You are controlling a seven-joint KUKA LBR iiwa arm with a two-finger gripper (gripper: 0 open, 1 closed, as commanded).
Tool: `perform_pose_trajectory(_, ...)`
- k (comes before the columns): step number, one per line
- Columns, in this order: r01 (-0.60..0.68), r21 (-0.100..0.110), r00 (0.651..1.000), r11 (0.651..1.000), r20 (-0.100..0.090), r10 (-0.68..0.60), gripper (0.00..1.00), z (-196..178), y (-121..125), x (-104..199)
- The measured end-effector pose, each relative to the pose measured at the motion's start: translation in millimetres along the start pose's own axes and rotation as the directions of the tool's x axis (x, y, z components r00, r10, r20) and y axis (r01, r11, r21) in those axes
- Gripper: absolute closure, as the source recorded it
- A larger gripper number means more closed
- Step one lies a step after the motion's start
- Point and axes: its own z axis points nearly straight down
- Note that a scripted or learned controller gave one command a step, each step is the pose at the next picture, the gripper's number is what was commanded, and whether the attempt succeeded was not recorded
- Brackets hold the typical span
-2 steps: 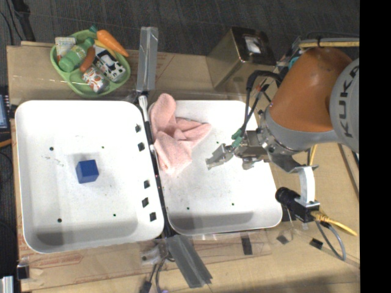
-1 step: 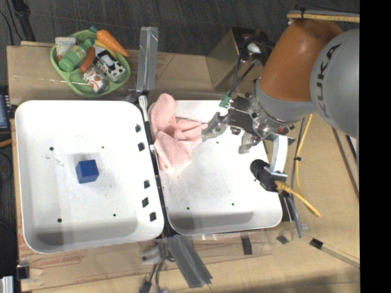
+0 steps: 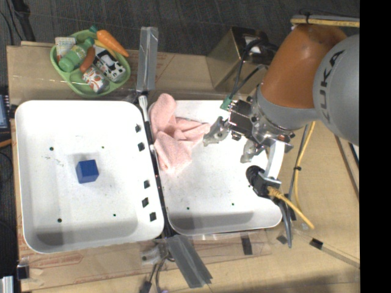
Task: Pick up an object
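Note:
A pink cloth [image 3: 173, 135] lies crumpled in the right bin [image 3: 214, 209], against its left wall and partly over the divider. A small blue cube [image 3: 87, 171] sits in the left bin [image 3: 36, 133], left of its middle. My gripper [image 3: 231, 144] hangs over the right bin's upper middle, just right of the cloth. It is open, and nothing shows between its fingers. One fingertip [image 3: 214, 133] is close to the cloth's right edge; I cannot tell whether it touches. The grey and orange arm covers the bin's upper right corner.
A green bowl [image 3: 74, 85] of toy food, with a carrot [image 3: 110, 40], stands outside the bins at the back left. A metal bracket [image 3: 147, 57] rises behind the divider. Yellow and black cables [image 3: 287, 203] hang by the right bin's right rim.

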Motion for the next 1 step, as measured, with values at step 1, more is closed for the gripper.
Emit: perform_pose_trajectory(1,0.211,0.002,0.977,0.977,0.0,-0.211,0.0,118.4,23.2,40.8)
